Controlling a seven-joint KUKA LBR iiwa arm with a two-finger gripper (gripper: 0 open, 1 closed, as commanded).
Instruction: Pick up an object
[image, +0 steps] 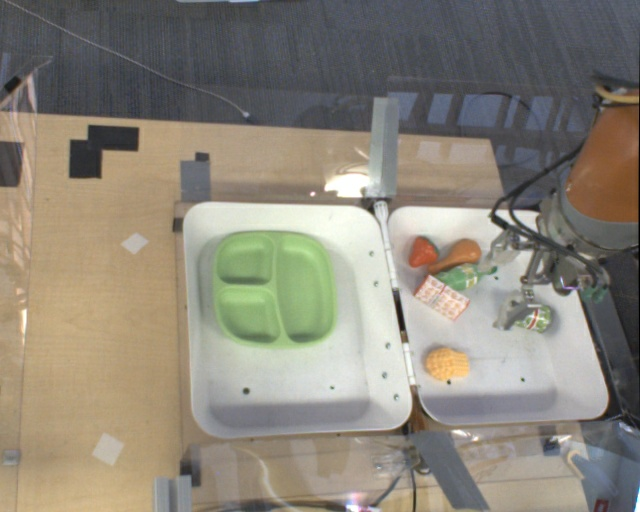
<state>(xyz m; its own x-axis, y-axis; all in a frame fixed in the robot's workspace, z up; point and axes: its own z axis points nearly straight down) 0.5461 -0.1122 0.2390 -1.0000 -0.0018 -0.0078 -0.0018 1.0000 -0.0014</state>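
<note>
Claw (519, 312) sat low in right bin (560, 385), touching a small green can (536, 319); couldn't tell if it gripped.

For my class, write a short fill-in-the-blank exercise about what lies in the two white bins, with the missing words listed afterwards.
1. The green divided plate lies in the ____ bin.
2. The plate has ____ compartments.
3. The yellow corn-like toy lies in the ____ bin.
4. The hand is just above a small ____.

Missing words: left; three; right; can
</note>
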